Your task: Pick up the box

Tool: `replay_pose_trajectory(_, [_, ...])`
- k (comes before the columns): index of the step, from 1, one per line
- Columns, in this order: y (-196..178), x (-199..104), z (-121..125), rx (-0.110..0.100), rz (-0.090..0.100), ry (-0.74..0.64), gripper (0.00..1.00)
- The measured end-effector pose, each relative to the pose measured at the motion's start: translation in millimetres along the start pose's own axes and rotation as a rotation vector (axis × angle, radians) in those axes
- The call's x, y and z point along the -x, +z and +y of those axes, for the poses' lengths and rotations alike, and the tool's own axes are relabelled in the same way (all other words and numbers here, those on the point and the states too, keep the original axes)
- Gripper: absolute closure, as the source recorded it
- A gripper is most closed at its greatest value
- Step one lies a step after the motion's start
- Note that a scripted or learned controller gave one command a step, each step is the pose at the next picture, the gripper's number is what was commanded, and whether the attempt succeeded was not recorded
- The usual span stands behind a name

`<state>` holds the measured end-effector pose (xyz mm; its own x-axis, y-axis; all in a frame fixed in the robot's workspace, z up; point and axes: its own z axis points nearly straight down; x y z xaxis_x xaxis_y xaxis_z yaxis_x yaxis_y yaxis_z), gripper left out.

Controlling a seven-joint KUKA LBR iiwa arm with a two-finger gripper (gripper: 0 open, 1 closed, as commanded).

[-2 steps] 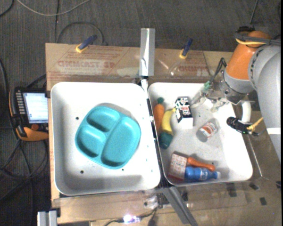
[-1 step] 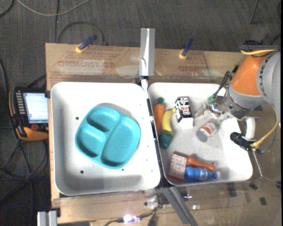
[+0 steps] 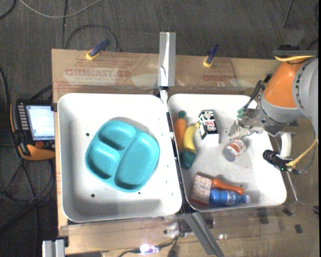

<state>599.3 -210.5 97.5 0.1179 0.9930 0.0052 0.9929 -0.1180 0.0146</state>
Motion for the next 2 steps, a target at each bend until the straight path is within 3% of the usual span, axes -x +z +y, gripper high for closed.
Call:
replay_pose_trajectory(1, [0.2,-1.8,0.0,-0.002,0.002,-0.002,0.00])
replay_pose_trajectory(2, [-5.1,-1.7,0.1,-0.005,0.003,-0.001,1.00])
